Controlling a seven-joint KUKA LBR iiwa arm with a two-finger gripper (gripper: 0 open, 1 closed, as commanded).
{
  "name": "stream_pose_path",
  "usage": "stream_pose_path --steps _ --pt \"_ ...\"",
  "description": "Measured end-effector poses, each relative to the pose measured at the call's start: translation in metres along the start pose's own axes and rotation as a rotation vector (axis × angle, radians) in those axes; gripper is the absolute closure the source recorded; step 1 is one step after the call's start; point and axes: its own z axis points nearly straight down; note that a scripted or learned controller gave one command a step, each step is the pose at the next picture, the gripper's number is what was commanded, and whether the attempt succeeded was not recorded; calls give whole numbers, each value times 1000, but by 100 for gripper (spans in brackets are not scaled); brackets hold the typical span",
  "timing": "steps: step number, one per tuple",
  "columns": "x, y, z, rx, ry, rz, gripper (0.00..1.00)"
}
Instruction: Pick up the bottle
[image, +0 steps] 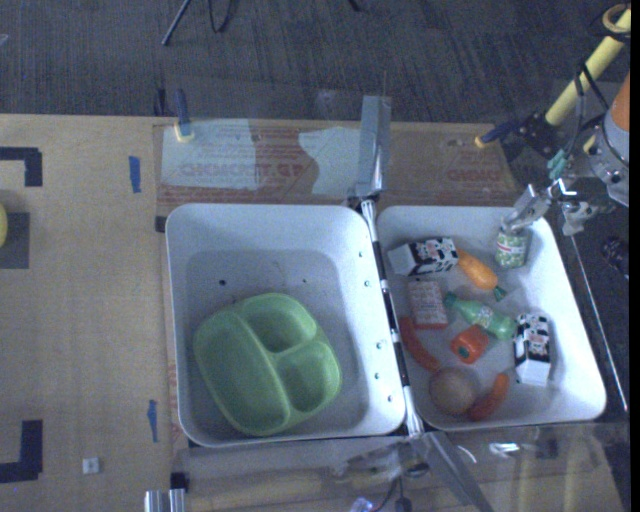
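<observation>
A green bottle (483, 315) lies on its side in the middle of the right bin (578, 330), between an orange carrot (478, 270) and a red pepper (468, 344). A small clear bottle with greenish contents (511, 247) stands upright near the bin's far right corner. My gripper (530, 208) hangs just above and to the right of this small bottle, at the bin's far rim. Its tip seems to meet the bottle's top, but whether it holds the bottle is unclear.
The right bin also holds two cow-patterned cartons (424, 255) (533, 350), a pink box (428, 302), a red chili (417, 345), a brown round item (452, 390) and a sausage (489, 396). A green divided plate (266, 362) lies in the left bin (200, 240).
</observation>
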Motion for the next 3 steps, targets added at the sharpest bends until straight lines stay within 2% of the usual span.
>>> stream_pose_path --steps 1,2,3 --pt "16 -5 -121 -2 -2 39 0" --pt "48 -11 2 0 0 149 0" --pt "88 -88 90 2 0 252 0"
